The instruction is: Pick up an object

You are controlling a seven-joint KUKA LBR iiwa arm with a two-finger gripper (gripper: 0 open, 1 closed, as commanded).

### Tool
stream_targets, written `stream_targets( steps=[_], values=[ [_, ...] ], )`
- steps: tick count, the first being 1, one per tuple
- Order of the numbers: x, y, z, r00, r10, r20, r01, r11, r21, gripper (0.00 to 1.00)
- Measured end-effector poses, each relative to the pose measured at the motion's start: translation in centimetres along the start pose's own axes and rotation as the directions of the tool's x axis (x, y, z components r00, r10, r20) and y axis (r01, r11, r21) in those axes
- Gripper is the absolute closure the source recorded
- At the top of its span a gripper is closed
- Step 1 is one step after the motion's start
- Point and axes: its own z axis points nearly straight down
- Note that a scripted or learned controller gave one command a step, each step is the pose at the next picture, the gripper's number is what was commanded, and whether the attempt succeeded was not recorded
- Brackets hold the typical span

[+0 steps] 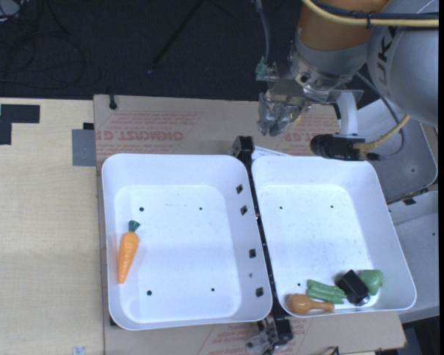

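Left bin – carrot; right bin – four toys; fingers' state unclear.

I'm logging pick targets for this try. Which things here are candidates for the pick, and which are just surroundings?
For the job:
toy carrot in the left bin
green bean pod, black block, green piece, tan pear-shaped toy in the right bin
tool

Just surroundings:
cardboard sheet
black cables
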Motion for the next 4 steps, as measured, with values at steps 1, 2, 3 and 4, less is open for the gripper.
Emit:
stream_targets(
  steps=[1,2,3,4],
  values=[
    [-4.2,-11.3,-13.7,1.000,0.000,-0.004,0.000,1.000,-0.022,1.00],
    [-6.1,-9.9,10.8,1.000,-0.002,-0.002,0.002,1.000,0.009,1.00],
    [2.4,-8.1,5.7,1.000,-0.013,-0.005,0.013,1.000,-0.013,1.00],
    [0.9,-14.6,4.2,1.000,-0.002,-0.003,0.002,1.000,-0.005,1.00]
  ],
)
